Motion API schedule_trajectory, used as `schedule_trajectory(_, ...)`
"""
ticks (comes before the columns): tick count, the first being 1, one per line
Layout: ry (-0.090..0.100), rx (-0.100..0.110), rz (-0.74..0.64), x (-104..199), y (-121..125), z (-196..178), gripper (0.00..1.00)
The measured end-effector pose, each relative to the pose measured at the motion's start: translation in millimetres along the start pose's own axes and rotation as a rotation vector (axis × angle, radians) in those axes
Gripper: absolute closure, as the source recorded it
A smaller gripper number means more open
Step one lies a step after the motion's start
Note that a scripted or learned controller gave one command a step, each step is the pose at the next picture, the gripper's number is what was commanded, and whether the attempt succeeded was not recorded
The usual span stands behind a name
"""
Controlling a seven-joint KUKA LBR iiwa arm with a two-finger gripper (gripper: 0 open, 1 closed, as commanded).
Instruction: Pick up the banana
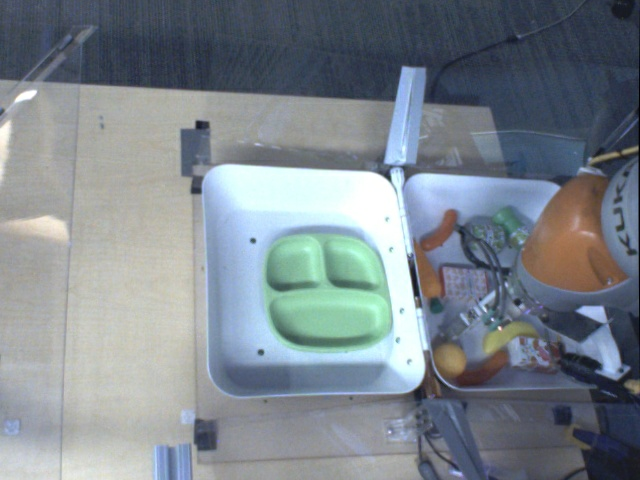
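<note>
**Two bins, banana low in the right one**

Two white bins sit side by side on my bench. I see the left bin [225,268] holding a green divided tray [328,291], three compartments, lying flat near its middle. The right bin [432,193] is crowded. The banana [507,335] lies near that bin's front edge, yellow, curved, pointing up toward the left. Just beside it on the left I make out an orange round fruit [450,358], with a reddish-brown item [487,368] touching or nearly touching both. Farther back there is an orange-red sausage-shaped piece [438,230], a carrot-like orange piece [431,276] along the bin's left wall, a printed packet [462,284], and something green [509,222] near the back.

My arm's orange band [565,236] hangs over the right side of that bin. The gripper [490,308] is down among the clutter, just above the banana's upper end. I cannot tell how it stands or whether it has anything; thin dark wires and shiny parts blur together there.
</note>
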State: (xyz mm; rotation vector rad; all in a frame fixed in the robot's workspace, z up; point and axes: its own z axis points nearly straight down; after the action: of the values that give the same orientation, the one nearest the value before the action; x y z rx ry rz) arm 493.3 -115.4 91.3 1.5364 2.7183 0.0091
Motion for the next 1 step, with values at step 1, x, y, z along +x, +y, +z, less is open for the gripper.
schedule_trajectory(1,-0.006,-0.008,0.001,-2.6,3.4,-10.4,1.0)
